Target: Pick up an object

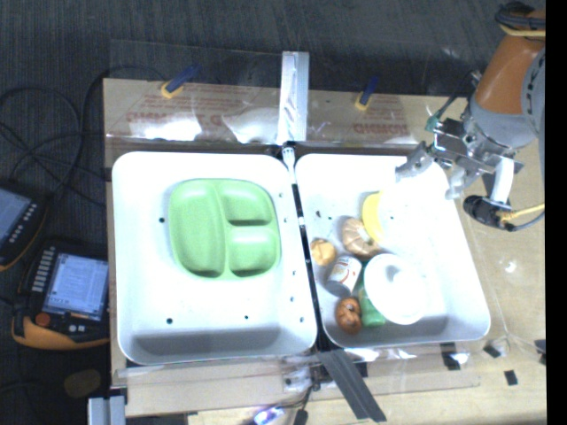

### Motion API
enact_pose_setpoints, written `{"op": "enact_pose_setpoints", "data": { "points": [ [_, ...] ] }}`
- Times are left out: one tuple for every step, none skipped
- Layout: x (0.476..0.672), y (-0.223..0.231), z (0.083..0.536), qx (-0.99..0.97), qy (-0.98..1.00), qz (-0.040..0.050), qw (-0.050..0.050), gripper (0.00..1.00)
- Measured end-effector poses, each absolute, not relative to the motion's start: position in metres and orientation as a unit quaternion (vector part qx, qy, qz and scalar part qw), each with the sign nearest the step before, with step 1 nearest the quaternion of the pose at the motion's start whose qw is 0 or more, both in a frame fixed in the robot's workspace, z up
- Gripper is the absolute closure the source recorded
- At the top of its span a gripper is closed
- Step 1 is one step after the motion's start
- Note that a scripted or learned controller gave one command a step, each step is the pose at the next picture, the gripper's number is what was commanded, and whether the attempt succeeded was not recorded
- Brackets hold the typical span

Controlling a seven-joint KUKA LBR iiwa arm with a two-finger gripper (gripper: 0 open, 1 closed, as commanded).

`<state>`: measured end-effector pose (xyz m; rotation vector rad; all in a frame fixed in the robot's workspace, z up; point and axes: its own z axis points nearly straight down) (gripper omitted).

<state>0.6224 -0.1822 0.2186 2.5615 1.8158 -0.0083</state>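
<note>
The camera view looks down on two white bins side by side, the left bin [133, 308] holding a green divided tray [223, 227] near its centre. The right bin [461, 264] carries a cluster of objects toward its 7 o'clock area: a yellow piece [371, 216] at the top of the group, a tan round object [356, 234] just beside it, a small brown object [322, 252] at 9 o'clock from that, a metal can [344, 274] below, a reddish-brown round object [348, 313] at the bottom, and a white bowl [395, 289] over a green item [372, 313]. The arm [512, 87] enters from 2 o'clock, and its gripper [440, 168] hangs over the bin's upper right part, apart from the cluster; whether the claw is wide or narrow cannot be told here
</note>
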Motion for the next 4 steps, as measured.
{"op": "enact_pose_setpoints", "data": {
  "points": [
    [0.625,-0.167,0.105,0.842,0.54,-0.0028,-0.001,0.0],
    [0.597,-0.147,0.09,0.731,0.683,0.0019,0.006,0.0],
    [0.598,-0.147,0.099,0.731,0.682,0.0034,0.005,1.0],
    [0.613,-0.079,0.182,0.793,0.61,-0.0019,-0.001,1.0]
  ]
}}
